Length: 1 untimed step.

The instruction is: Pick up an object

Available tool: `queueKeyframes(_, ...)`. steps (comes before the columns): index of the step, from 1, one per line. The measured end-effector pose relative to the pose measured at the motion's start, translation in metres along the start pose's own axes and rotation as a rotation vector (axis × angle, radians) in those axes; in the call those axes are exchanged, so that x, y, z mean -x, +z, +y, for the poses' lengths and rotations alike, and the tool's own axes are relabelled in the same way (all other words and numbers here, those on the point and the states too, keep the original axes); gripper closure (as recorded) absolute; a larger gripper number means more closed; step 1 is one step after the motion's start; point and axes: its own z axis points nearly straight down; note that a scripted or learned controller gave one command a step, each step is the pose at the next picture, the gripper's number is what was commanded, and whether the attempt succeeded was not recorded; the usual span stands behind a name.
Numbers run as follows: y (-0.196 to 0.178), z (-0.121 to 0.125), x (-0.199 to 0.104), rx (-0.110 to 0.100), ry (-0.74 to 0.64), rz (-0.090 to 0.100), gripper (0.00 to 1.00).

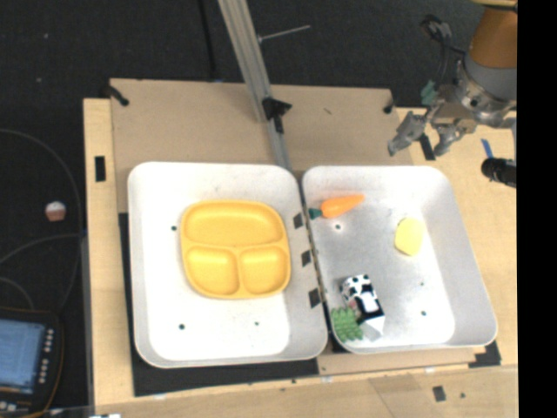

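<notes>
- Tan wood table (218, 111) carries 2 shallow white bins side by side: left bin (157, 320) and right bin (461, 294), inner walls touching along the middle.
- Grey arm (492, 37) w/ orange band comes in at top right; gripper (428, 135) hangs over bare table just beyond the right bin's far edge, outside the bin.
- Gripper fingers spread apart w/ a clear gap, nothing between them, touching no obj.
- Left bin: 1 yellow tray (235, 249), 3 compartments (1 long at the far side, 2 smaller at the near side), lying flat near the bin centre.
- Right bin: 4 objs.
- 1 black-and-white toy (363, 299), cow-patterned, near the bin's front left corner.
- 1 green piece (346, 324) touching the toy's near-left side, against the bin wall.
- 1 orange carrot (341, 205) w/ green end, lying at far left, close to the divide.
- 1 yellow lemon-like obj (409, 236) right of centre, well apart from the others.
</notes>
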Motion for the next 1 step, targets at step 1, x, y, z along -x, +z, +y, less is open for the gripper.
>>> queueKeyframes(1, -0.0001, -0.0002, 0.0007, -0.001, 0.0, -0.002, 0.0)
